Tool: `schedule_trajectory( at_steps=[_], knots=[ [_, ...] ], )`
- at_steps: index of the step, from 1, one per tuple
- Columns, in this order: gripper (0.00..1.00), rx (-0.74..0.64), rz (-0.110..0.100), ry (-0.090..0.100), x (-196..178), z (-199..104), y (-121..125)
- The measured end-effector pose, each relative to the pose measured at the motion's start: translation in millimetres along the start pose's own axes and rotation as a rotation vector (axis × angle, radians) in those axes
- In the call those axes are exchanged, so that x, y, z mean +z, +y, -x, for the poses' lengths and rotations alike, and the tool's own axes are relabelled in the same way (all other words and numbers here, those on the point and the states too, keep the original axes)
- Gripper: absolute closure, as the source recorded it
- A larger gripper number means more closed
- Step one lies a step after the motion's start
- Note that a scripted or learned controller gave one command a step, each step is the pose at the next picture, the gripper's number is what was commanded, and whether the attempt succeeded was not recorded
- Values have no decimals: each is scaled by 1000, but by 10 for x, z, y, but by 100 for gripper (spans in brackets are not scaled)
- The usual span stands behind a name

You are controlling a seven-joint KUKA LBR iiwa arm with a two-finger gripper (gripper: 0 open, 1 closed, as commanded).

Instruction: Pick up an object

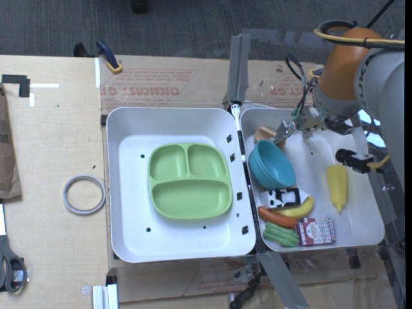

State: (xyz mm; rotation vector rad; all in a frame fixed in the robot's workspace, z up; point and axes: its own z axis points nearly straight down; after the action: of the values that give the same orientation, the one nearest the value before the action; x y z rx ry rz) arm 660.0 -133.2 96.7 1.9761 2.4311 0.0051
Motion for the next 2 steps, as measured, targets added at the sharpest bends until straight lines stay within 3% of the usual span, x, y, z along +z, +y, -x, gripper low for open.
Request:
schedule_trajectory(
  at_steps=[1,2],
  knots=[
    [0,-75,-6,2,-551,-177,38],
    [0,-157,-9,5,49,-362,-214]
  ],
)
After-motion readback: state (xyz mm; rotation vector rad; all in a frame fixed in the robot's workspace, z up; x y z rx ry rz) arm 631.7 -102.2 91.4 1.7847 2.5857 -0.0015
